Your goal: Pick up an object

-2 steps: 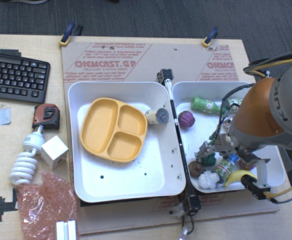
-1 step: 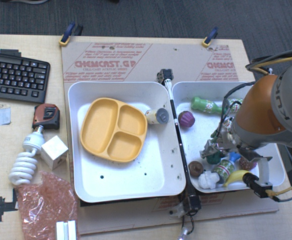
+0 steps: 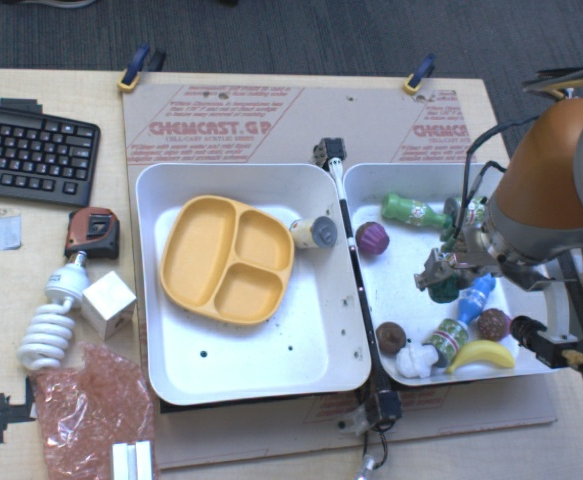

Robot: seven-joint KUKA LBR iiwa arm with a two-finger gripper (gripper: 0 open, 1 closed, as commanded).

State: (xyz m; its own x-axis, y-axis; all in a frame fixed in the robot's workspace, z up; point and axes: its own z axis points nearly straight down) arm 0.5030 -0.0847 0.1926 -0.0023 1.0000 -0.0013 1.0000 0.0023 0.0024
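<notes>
- The banana (image 3: 483,356) lies below the claw (image 3: 441,273), unlifted.
- The claw hangs low in the right bin (image 3: 411,183) just beside the blue bottle (image 3: 476,296); its grip state I cannot tell.
- Nothing looks picked; grasp and lift remain.

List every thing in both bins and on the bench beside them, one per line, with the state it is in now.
yellow divided plate: flat, right way up, in left bin
small jar: on its side, by the plate's rim
purple ball: loose in right bin
green bottle: lying down
blue bottle: lying tilted, under the gripper
banana: flat, near the front wall
tape measure: closed, on the bench
spiral bulb: lying on the bench, unlit
</notes>
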